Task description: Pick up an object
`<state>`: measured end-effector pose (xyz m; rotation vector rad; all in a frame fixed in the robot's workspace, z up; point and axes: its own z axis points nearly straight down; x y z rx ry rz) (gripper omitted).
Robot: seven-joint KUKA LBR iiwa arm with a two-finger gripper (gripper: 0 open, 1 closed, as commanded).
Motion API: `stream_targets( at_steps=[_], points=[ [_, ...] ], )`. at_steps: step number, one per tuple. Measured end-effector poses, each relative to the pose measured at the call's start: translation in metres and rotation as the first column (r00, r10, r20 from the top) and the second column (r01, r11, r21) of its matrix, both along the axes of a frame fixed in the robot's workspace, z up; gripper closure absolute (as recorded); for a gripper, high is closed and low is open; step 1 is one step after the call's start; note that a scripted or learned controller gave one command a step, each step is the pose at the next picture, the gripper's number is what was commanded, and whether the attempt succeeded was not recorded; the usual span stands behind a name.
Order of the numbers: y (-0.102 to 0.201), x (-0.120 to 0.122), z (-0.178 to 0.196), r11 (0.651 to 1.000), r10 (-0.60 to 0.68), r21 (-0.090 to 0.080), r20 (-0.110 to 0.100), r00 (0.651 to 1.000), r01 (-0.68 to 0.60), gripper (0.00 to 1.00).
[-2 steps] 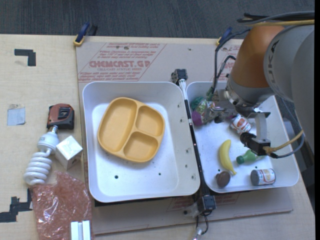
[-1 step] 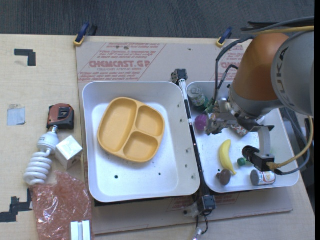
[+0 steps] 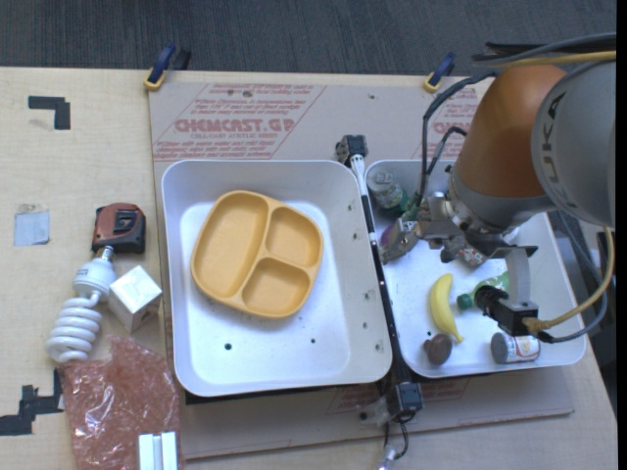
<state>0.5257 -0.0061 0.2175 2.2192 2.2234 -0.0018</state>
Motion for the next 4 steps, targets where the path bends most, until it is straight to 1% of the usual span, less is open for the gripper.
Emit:
stream_targets(
  at_steps=[1,2,3,4],
  points=[
    [-0.078,-0.048,-0.025,1.000,-0.003,0.000,0.001,1.000,0.003,0.00],
    [-0.093,0.003,-0.123,1.000,-0.003,0.000,0.001,1.000,0.003,0.00],
    [-0.094,0.004,-0.113,1.000,-0.003,0.000,0.002,1.000,0.003,1.00],
    [-0.051,-0.048,-0.025,1.000,-0.001,0.000,0.001,1.000,0.001,1.00]
  ],
)
